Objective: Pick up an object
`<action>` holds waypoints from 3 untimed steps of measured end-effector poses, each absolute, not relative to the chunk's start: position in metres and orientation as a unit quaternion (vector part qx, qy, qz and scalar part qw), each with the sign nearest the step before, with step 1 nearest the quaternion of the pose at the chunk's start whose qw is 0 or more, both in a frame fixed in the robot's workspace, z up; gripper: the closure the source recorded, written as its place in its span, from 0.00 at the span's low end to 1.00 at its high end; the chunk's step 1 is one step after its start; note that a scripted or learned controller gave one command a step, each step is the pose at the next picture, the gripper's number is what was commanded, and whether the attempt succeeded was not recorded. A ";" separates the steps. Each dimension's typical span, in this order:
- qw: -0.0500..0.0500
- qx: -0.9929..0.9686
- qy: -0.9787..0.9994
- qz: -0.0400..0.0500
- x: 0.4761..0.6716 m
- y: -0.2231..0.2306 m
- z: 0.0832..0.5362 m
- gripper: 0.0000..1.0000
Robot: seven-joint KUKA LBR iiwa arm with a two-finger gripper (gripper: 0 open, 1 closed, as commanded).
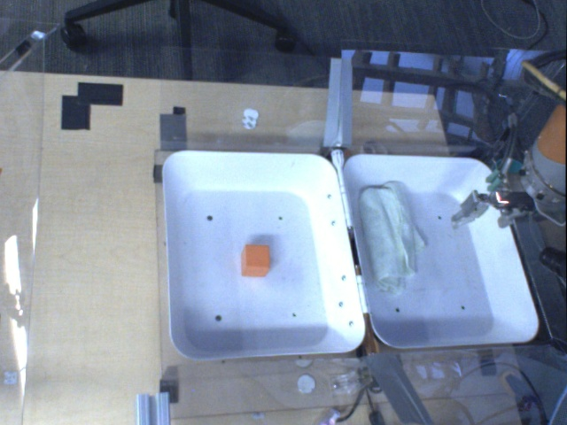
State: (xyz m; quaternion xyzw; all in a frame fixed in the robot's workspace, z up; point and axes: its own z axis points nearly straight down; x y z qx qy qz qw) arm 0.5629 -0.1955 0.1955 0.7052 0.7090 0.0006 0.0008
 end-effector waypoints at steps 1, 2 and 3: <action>0.005 0.726 0.688 0.004 0.611 -0.158 0.089 0.00; 0.007 0.724 0.690 0.006 0.613 -0.156 0.102 1.00; 0.002 0.748 0.664 0.002 0.670 -0.068 0.204 1.00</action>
